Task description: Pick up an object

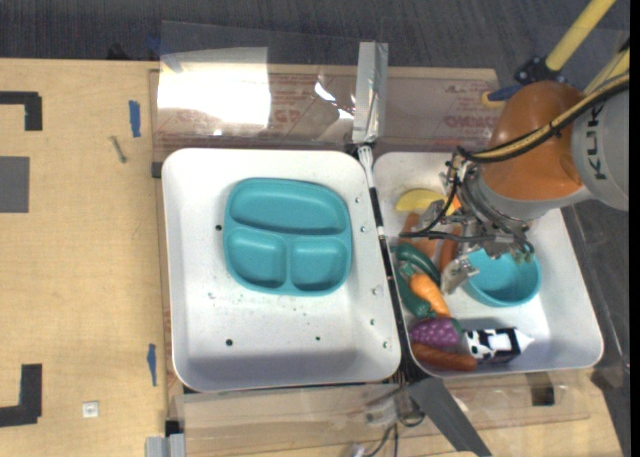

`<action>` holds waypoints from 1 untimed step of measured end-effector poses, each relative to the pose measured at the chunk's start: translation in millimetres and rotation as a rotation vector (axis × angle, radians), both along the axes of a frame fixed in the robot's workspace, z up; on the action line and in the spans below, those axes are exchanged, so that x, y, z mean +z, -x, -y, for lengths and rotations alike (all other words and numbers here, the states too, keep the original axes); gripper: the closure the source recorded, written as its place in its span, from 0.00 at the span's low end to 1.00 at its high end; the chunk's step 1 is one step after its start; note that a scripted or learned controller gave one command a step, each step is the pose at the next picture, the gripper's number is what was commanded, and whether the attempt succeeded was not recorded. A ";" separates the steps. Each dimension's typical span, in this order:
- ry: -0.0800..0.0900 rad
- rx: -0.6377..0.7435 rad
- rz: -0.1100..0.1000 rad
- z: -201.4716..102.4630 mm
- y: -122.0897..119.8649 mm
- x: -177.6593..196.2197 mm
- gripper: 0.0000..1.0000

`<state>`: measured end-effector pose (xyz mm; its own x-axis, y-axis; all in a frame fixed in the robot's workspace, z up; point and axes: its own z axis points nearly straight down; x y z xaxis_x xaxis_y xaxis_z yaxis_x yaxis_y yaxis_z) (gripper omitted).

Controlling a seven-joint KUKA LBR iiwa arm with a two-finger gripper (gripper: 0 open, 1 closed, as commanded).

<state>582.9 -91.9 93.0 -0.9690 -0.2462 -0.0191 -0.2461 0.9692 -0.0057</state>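
The gripper (470,263) hung low over the right bin (578,340), in the middle of a pile of toy food, and I could not tell what its tips were doing because the wrist hid them. A toy carrot (430,294) lay just to its left, orange and smooth with a green top. A blue bowl (505,282) sat just to its right, round and shiny. A yellow banana (417,201) lay a bit farther back. Purple grapes (436,332), bumpy like little balls, sat nearer, beside a black and white toy (492,343). The left bin (190,245) was white with small dark specks, and a teal plate (288,235) with three sections lay flat in it. Both bins rested on a light wooden bench (75,275). A clear plastic sheet (255,95) stood at the far side, with dark grey floor beyond.
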 end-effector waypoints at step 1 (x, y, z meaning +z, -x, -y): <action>-0.005 -0.187 0.002 6.2 -3.2 -0.2 0.00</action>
<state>586.1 -98.1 92.8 -0.9979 -0.0612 -0.0223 -0.0612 0.9981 -0.0007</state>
